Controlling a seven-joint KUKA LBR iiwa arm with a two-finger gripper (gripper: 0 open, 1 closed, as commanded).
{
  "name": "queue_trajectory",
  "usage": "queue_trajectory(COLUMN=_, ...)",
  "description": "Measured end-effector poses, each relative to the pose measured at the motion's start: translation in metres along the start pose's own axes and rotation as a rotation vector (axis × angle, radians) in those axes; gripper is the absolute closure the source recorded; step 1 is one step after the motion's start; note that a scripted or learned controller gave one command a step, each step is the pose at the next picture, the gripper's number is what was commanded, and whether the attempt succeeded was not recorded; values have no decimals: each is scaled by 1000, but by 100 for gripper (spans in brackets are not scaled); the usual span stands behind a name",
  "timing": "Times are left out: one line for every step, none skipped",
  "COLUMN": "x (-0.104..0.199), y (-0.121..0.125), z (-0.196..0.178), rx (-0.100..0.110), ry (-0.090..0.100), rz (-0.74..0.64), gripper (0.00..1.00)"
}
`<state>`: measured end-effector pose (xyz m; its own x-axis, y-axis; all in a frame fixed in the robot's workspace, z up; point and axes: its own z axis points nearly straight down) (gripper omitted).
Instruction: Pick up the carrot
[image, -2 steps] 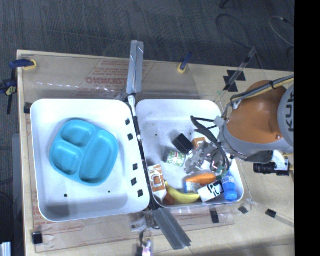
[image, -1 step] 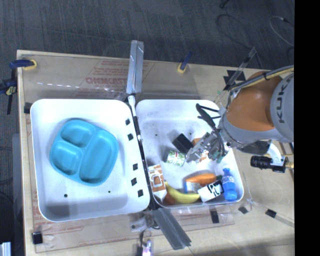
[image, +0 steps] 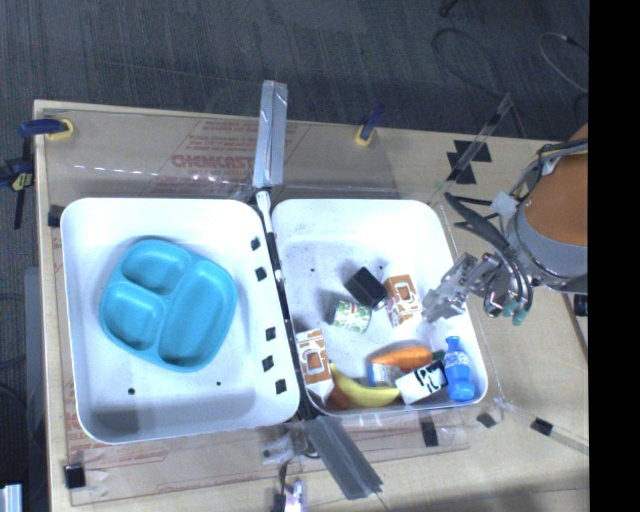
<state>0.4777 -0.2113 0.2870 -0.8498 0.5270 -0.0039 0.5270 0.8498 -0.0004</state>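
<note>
The arm (image: 560, 225) is grey with an orange band, looping cables, and a silvery metal claw (image: 446, 296).

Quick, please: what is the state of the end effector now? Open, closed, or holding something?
End effector: cannot be told whether open or closed; it hangs over the right bin, above the carrot, with nothing seen between it.

**Even overhead light, soft focus, mild glare**

The bench (image: 520, 420) is lit brightly and evenly. The white of the left bin (image: 90, 400) is nearly washed out, and a soft grey shadow is cast along its near wall. Faint glare streaks are seen on the clear sheet behind that bin. Fine detail is blurred throughout; labels cannot be read. The floor beyond the bench is rendered dark and grainy.
</note>
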Motion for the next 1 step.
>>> queue_trajectory(x=0, y=0, z=0, rx=0, ry=0, rz=0, gripper=0)
